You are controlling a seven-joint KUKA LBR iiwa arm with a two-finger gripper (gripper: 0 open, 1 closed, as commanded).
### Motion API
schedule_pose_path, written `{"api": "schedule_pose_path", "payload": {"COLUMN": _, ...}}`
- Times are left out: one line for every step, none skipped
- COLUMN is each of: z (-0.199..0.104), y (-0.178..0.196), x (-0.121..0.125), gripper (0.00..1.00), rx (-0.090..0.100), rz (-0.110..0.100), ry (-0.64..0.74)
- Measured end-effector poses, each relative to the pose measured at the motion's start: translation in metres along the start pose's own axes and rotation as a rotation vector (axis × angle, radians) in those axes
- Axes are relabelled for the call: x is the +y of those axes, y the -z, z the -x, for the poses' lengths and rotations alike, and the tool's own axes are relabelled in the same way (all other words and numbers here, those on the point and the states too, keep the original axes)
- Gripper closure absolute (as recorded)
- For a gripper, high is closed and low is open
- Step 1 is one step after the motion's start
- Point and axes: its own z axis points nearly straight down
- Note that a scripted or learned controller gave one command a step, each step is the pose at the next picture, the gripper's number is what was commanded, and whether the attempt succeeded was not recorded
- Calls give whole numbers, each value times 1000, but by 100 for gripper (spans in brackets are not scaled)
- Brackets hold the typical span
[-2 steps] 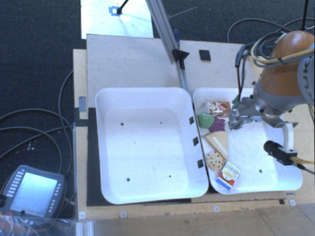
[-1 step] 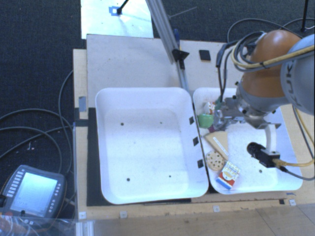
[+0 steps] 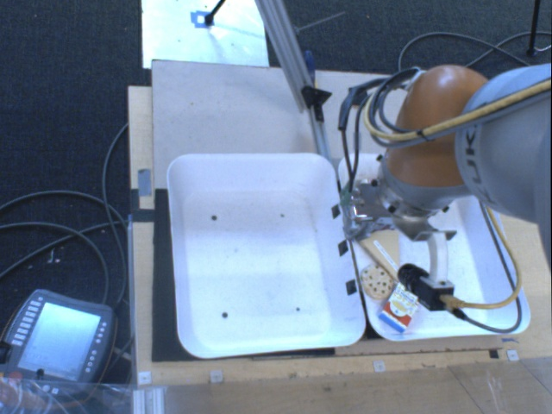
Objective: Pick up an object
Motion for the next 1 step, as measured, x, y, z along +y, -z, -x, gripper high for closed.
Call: {"api": "schedule_pose_path", "payload": {"z": -54, "y": -10, "x": -2, "gripper": 100, "rx": 0, "rz": 0, "ry": 0}}
